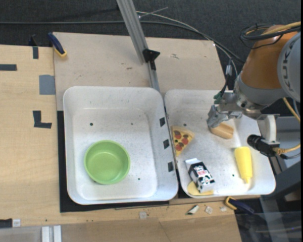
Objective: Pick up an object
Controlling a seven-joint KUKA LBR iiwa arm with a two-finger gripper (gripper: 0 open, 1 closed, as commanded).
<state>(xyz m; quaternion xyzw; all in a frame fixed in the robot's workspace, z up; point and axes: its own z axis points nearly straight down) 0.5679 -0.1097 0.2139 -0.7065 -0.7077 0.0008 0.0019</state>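
The gripper (218,118) is hanging low in the right bin (192,102), right at a tan bread-like piece (224,131) (whether its fingers are open or closed cannot be told). A pizza slice (182,139) is lying near the dividing wall, a small black-and-white carton (200,175) is sitting toward the front, and a yellow corn cob (244,163) is lying right of it. A green bowl (107,162) is resting in the left bin (81,105).
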